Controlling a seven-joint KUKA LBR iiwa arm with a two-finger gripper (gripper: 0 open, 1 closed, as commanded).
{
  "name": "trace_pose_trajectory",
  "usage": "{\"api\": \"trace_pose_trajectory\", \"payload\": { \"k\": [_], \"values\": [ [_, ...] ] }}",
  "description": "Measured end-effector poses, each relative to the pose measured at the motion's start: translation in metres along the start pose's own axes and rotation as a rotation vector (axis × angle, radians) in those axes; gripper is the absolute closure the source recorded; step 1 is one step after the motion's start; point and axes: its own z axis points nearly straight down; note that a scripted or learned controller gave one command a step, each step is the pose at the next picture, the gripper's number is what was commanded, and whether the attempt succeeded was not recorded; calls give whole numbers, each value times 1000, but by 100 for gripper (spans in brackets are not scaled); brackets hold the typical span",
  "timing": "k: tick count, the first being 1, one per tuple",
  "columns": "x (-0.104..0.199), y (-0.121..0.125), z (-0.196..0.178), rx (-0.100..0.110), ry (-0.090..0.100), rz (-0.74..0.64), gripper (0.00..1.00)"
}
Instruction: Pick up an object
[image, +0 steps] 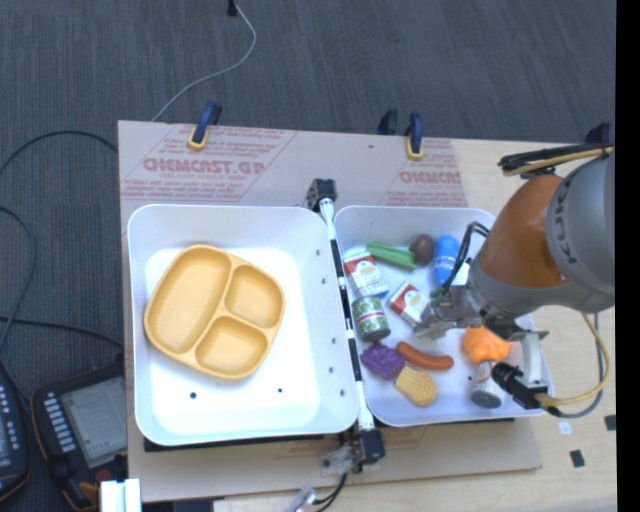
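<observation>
Gripper (440, 322), state impossible to tell, hangs in my right white bin (480, 218); red plastic sausage (424, 355) lies just below it, long axis crosswise, beside orange toy (486, 344).

right bin (352, 395) crowded, yellow tray (214, 311) fills left bin (140, 330)

The brown protective paper sheet (250, 165) covering the desk, far of the bins, bears red print reading "CHEMCAST GP" at left, repeated partly at right. Labels on the small packages are too small to read.
</observation>
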Motion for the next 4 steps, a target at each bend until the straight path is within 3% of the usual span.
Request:
{"api": "trace_pose_trajectory", "payload": {
  "k": [1,2,3,4],
  "values": [
    [0,0,0,1,0,0,0],
    [0,0,-9,1,1,0,100],
    [1,0,-9,1,1,0,0],
    [34,38,10,2,-4,1,0]
  ]
}}
